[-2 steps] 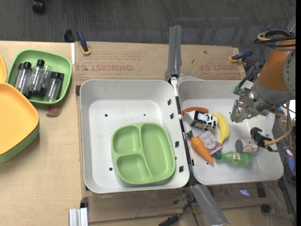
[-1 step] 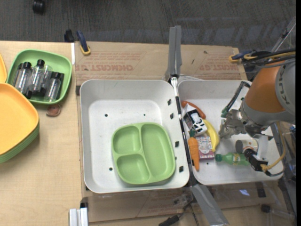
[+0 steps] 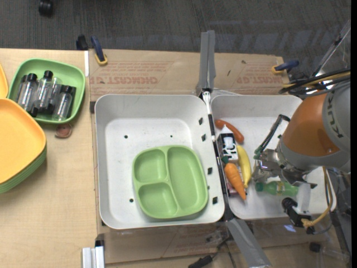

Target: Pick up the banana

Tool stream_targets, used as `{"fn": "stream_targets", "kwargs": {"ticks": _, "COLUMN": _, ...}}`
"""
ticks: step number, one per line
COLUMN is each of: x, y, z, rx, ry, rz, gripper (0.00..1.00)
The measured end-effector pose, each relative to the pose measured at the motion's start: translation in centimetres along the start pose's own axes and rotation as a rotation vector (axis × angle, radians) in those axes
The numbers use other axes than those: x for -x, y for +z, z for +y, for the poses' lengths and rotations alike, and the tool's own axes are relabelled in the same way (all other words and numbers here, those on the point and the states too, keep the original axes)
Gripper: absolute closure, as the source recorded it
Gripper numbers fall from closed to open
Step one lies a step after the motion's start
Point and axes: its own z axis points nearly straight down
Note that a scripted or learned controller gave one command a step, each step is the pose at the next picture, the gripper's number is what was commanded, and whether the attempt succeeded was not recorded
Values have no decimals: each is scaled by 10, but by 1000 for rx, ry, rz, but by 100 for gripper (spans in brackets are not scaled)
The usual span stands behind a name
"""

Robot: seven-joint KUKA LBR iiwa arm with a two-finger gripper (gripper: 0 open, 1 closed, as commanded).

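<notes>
The yellow banana (image 3: 244, 164) lies in the right bin (image 3: 262, 210), close to its left wall, running lengthwise from far to near. An orange carrot (image 3: 235, 180) lies against the banana's left side. My gripper (image 3: 260, 165) hangs low over the right bin just to the right of the banana, with a small gap between them. The orange-banded wrist (image 3: 309, 135) rises behind it to the right. Nothing of the banana is lifted; it rests on the bin floor.
A red chili (image 3: 231, 130) and a white-and-black packet (image 3: 227, 145) lie beyond the banana. A green bottle (image 3: 277, 188) lies below the gripper. The left bin (image 3: 111, 149) holds a green divided tray (image 3: 169, 181). Orange plates (image 3: 19, 149) and a green dish of vials (image 3: 47, 91) sit at left.
</notes>
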Motion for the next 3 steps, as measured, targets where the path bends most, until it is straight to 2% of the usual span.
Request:
{"fn": "stream_targets", "kwargs": {"ticks": 1, "x": -1, "y": -42, "z": 52, "rx": 0, "ry": -85, "rz": 1, "gripper": 100}}
{"fn": "stream_targets", "kwargs": {"ticks": 2, "x": 18, "y": -16, "z": 20, "rx": -4, "ry": 226, "rz": 1, "gripper": 100}}
{"fn": "stream_targets", "kwargs": {"ticks": 3, "x": 24, "y": -31, "z": 54, "rx": -1, "ry": 177, "rz": 0, "gripper": 100}}
